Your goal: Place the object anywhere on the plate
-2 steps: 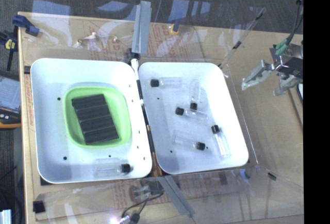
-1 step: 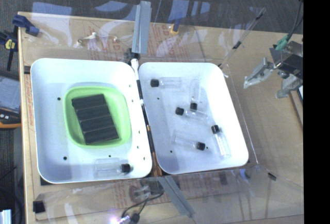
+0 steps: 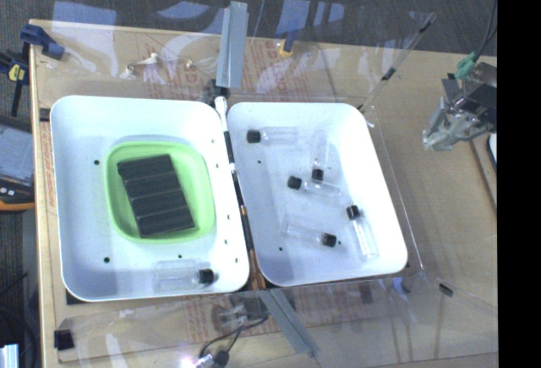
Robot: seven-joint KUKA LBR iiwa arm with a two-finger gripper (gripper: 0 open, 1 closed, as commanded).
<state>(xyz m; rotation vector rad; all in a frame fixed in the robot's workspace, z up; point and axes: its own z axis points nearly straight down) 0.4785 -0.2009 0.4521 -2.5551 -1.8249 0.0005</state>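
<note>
Vial (image 3: pixel 182 277) left bin, well apart from tool (image 3: pixel 445 128)

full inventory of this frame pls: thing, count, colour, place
bins: 2, white, side by side on the bench
plate: 1, green, in the left bin
dark block: 1, black, ribbed, on the plate
vials in right bin: 5, clear with black caps, scattered
vial in left bin: 1, clear with black cap, front edge of the bin, off the plate
metal bar: 1, grey, behind the seam between the bins
bench: 1, light wood, under the bins
gripper: 1, grey metal, over the bench to the right of the right bin, nothing seen in it
</note>
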